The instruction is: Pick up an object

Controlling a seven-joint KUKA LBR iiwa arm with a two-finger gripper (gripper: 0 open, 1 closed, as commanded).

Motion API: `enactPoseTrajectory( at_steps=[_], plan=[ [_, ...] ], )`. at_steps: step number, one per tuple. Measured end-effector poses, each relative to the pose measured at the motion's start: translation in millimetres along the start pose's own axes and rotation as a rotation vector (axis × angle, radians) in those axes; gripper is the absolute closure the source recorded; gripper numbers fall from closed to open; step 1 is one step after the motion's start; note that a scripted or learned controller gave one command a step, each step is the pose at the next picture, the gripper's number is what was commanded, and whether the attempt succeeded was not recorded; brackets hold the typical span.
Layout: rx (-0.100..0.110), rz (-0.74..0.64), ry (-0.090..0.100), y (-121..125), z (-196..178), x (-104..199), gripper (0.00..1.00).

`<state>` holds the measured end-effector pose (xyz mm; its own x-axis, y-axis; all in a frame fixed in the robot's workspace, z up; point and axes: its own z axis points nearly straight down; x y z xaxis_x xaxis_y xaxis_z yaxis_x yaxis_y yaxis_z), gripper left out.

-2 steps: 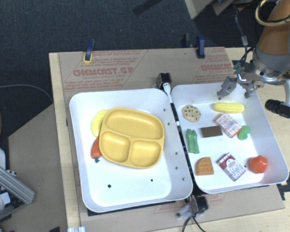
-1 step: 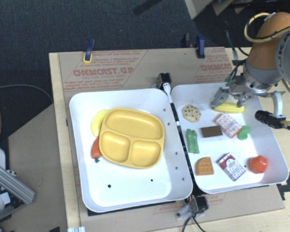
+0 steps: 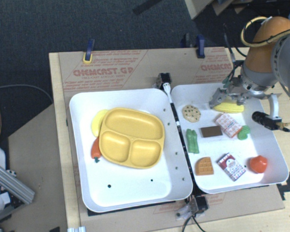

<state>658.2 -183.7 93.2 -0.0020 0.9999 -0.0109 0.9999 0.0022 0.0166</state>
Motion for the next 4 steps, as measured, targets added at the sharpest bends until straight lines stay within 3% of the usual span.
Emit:
enactPoseTrajectory(
  at_steps=[1, 2, 3, 4],
  plan=[
    [-0.014, -0.001, -0.003, 4, -17, -1, 1.0],
    [0.01, 0.003, 0.008, -1, -78, -6, 1.0],
    [0.009, 0.002, 0.008, 2, -132, -7, 1.0],
    [0.016, -0.003, 0.012, 6, -131, 38, 1.0]
  ],
)
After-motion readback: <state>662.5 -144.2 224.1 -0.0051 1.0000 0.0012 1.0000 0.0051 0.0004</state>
